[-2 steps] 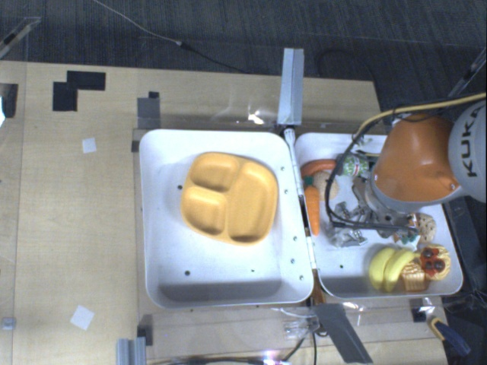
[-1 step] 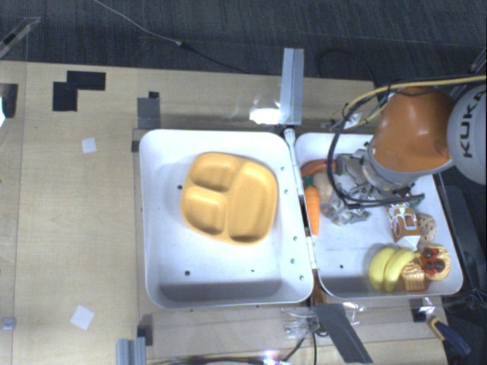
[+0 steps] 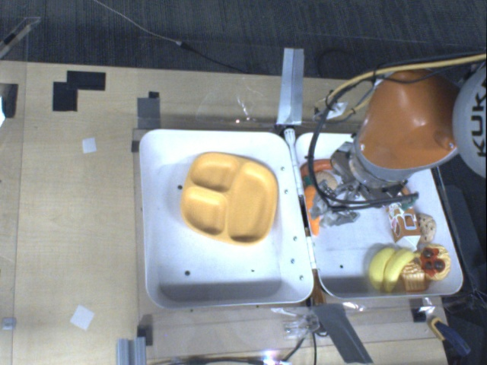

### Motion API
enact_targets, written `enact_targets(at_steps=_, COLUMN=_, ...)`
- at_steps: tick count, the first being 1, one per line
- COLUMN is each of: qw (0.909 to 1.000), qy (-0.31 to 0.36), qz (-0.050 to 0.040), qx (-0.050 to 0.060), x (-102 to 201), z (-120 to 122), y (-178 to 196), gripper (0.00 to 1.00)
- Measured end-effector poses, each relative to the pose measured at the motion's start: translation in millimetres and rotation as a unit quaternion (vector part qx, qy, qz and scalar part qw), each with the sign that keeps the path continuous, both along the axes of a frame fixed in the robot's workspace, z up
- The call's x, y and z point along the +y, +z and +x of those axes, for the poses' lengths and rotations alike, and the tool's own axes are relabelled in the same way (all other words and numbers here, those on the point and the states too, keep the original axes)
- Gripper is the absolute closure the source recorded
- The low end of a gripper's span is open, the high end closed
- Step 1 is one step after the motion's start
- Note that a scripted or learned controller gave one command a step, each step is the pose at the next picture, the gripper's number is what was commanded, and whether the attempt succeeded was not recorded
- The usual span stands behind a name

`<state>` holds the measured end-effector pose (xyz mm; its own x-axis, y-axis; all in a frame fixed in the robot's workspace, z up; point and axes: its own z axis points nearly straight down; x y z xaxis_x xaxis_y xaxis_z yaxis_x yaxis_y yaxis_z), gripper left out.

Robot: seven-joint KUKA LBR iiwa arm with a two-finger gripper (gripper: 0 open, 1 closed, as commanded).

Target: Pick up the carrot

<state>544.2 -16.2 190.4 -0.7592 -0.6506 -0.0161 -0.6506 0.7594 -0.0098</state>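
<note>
The arm (image 3: 407,124) reaches into the right bin (image 3: 449,226); its jaws are hidden beneath the wrist, so I cannot tell their state. The carrot (image 3: 309,196) lies along that bin's left wall.

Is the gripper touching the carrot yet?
Cannot tell. In the camera view the gripper sits low beside the carrot at the right bin's left wall, but cables and the wrist hide any contact.

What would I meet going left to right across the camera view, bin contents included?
Yellow three-compartment plastic tray in the left white bin → orange carrot at the right white bin's left wall → yellow bananas → round toy with dark red berries.
</note>
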Motion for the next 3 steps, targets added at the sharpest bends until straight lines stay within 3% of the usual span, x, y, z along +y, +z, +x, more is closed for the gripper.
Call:
enact_targets(at_steps=1, qw=1.0, qy=-0.002, qz=-0.0004, qx=0.004, x=-2.6, z=-1.8, y=-3.7, gripper=0.0)
enact_targets(at_steps=2, qw=0.9918, qy=-0.127, qz=0.0006, qx=0.002, x=-80.8, z=-7.8, y=-100.8, gripper=0.0)
enact_targets(at_steps=3, qw=0.9837, qy=-0.18, qz=0.0014, qx=0.006, x=-68.0, z=-21.6, y=-89.2, gripper=0.0)
